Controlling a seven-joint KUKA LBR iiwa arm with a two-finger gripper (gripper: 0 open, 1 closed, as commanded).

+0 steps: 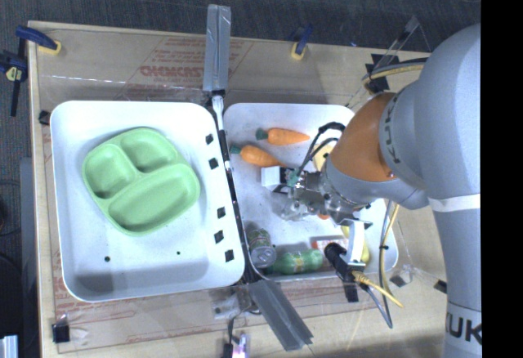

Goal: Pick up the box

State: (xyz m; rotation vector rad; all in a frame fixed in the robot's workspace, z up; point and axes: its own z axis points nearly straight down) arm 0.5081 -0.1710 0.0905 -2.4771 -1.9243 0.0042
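A small white box (271, 176) lies in the right bin (245, 115), just below the two carrots. My gripper (294, 199) is down inside this bin, immediately to the right of and below the box, close to it or touching it. The orange wrist band (366, 154) and the grey arm cover the bin's right half. Part of the box may be hidden under the gripper body.
Two carrots (286, 136) (258, 156) lie at the back of the right bin. A metal can (261, 248) and a green bottle (298, 261) rest along its front wall. The left bin (65, 185) holds a green divided plate (141, 179).
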